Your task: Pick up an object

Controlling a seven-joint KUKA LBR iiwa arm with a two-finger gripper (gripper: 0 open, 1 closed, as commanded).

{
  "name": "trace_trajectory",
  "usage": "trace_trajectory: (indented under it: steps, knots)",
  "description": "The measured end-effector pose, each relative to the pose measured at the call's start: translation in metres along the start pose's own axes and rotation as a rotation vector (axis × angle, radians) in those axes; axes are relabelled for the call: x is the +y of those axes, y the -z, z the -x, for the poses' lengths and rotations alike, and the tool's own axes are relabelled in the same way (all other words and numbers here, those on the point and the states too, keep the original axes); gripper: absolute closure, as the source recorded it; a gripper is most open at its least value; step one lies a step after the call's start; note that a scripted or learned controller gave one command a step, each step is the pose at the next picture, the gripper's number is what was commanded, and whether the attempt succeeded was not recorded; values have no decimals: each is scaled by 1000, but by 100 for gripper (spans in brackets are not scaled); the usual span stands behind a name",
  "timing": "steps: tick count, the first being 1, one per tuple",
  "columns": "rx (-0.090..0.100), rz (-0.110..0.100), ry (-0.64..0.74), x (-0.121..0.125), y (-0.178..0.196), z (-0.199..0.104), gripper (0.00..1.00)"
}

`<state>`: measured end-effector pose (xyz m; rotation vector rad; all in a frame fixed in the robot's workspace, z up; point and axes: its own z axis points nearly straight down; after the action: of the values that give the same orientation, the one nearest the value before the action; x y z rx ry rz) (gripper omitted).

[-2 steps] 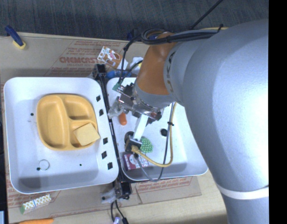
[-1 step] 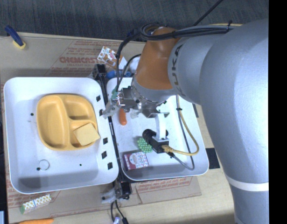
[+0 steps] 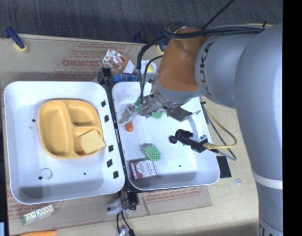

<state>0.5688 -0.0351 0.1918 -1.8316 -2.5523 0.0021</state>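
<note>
My gripper [image 3: 131, 113] hangs low over the upper left part of the right bin [image 3: 205, 167], under the orange-banded wrist. Just below it lies a small orange carrot-like piece [image 3: 129, 127], close to the tip but apart from it as far as I can tell. A green item [image 3: 157, 114] peeks out beside the gripper body. Further toward the front of the bin sit a green bumpy ball [image 3: 151, 152] and a red and white packet [image 3: 142, 169]. Nothing shows held in the gripper.
The left bin [image 3: 18, 132] bears a yellow divided plate [image 3: 60, 122] with a yellow block [image 3: 90, 140] on it, and a small clear ring [image 3: 46, 173]. A small printed box [image 3: 111, 58] and a blue item [image 3: 123, 77] lie behind the bins. A wrapped packet [image 3: 38, 214] lies at the front left.
</note>
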Motion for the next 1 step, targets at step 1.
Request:
trace_trajectory:
  steps: [1]
  knots:
    - [0, 0, 0, 0, 0, 0, 0]
